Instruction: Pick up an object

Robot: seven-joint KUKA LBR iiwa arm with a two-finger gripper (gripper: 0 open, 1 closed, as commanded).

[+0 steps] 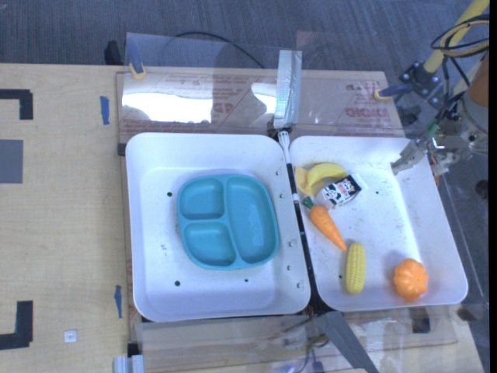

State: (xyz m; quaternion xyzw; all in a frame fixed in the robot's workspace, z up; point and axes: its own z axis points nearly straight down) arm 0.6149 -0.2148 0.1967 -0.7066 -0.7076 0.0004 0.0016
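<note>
From my console, every candidate for the pick sits in the right bin (446, 231): a banana (320, 176) near the bin's far left corner, a small black-and-white carton (341, 191) touching it on the near side, a carrot (327, 225) lying diagonally just below those two, a corn cob (354, 267) standing lengthwise a little nearer the front edge, and an orange (410, 278) off by itself toward the front right corner. All five rest flat on the bin floor, so I judge the task as not yet begun in any real sense: nothing is lifted, nothing is gripped, and the whole approach, closure and lift remain ahead. The left bin (147, 231) carries a blue divided plate (228, 221) in its middle, which I treat as scenery rather than a likely target. The end effector (409, 158) hangs over the far right rim of the right bin, well apart from the carton and banana and farther yet from the orange; it touches none of the objects as far as I see. Cables and wrist hardware crowd around it, so I cannot tell how far apart its grasping parts stand. Both bins sit side by side on the counter (62, 208).
</note>
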